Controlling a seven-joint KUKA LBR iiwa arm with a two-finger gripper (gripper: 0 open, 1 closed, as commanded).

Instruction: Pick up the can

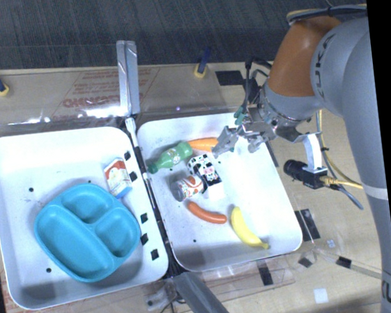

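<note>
Banana (246, 228) and sausage (207, 213) seen lying nearest, in right bin (278, 237). Blue divided plate (86, 231) set in left bin (12, 208), small carton (117, 177) just beside it. Can (189, 187) found on its side mid right bin, touching black-and-white toy (204, 168). Green bottle (169, 156) and carrot (203, 144) placed farther back. Gripper (239, 140) held open above bin's far right corner, nothing between fingers.

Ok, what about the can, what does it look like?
The can is small, with a silvery end and a red, orange and white label. It lies on its side in the right bin, near the bin's left wall. A black-and-white spotted toy sits against its upper right, and a sausage lies just below it.
</note>
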